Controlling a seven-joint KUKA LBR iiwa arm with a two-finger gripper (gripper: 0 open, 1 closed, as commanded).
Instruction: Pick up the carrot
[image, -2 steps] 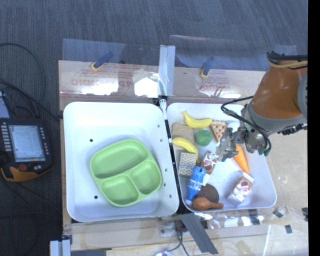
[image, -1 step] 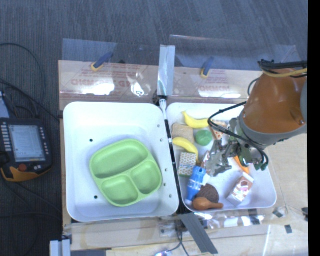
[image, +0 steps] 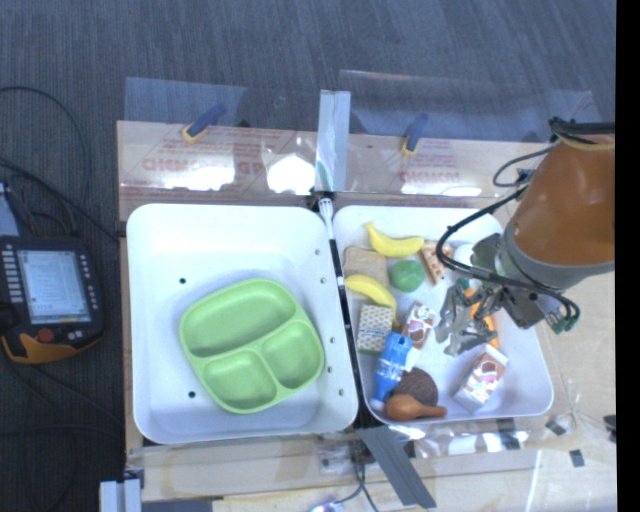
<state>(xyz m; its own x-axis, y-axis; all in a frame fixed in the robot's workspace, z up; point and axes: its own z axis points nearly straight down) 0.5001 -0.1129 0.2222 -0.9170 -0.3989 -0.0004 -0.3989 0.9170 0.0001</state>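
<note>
Overhead, the grey, orange-banded arm (image: 565, 215) hangs over the right white bin (image: 535, 400); its gripper (image: 462, 322) is down among toys, grip indiscernible.

cam: overhead, slanted | covers: both bins (image: 140, 300) | range: mid

Right bin (image: 540, 400) is packing tight w/ bananas (image: 394, 241), blue bottle (image: 392, 364), cartons, leaving little passing room. Left bin (image: 160, 240) is offering open floor around green divided plate (image: 252, 343), esp. toward bench's back edge.
</note>
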